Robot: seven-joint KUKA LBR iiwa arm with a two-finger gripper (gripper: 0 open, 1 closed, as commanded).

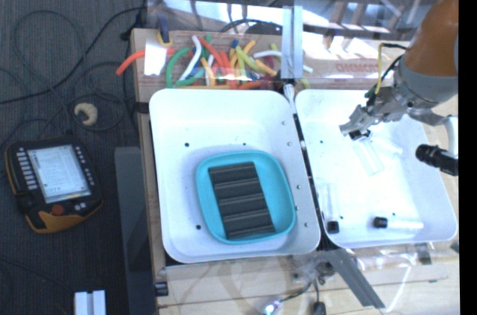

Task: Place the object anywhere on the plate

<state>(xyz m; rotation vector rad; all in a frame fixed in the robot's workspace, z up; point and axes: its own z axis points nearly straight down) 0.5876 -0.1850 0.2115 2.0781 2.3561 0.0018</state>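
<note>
Up over the far half of the right bin (421,191), the gripper (358,126). Cannot tell how wide open, or whether holding anything.

Just to the near side of it and a bit to the right, down on the bin floor, a small clear bottle (370,157). Probably the thing to move. Lying flat, long way running far to near, tipped a little. Hard to see, being clear on white.

Farther off, by the near wall, a pen with a black cap (395,223), lying left to right. By the left wall, a thin clear tube (328,203), lying far to near.

Over in the left bin (171,157), the blue plate (205,179), well to the left of the gripper. Already on the plate, a dark ridged block (238,200), covering most of the middle. Only a ring of blue left bare.

To get there, a lift over the walls between the two bins. Smooth white floor, so probably a slide if bumped. Plenty of room around the small clear bottle.
</note>
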